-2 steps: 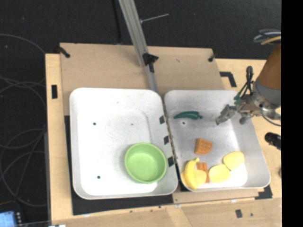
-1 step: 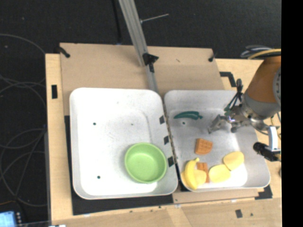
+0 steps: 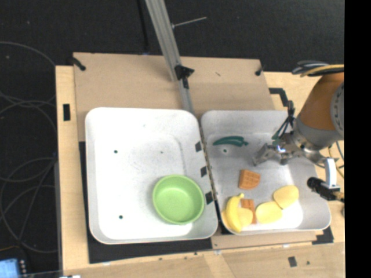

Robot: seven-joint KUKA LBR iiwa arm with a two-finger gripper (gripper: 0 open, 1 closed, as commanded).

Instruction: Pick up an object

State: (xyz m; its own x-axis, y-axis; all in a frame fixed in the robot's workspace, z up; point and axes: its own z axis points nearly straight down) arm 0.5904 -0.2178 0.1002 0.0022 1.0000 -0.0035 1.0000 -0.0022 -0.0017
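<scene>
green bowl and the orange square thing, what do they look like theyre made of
Green bowl: probably plastic, going by its even lime colour, smooth matte surface and thick moulded rim. Orange square piece: likely plastic or rubber toy food; it looks flat with a faint grid like a waffle, too blurred to be sure.

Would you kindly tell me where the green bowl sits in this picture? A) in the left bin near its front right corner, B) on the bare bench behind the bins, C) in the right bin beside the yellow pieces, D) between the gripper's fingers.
A: the green bowl rests upright on the floor of the left bin, near its front right corner, apart from the gripper over the right bin.
</scene>
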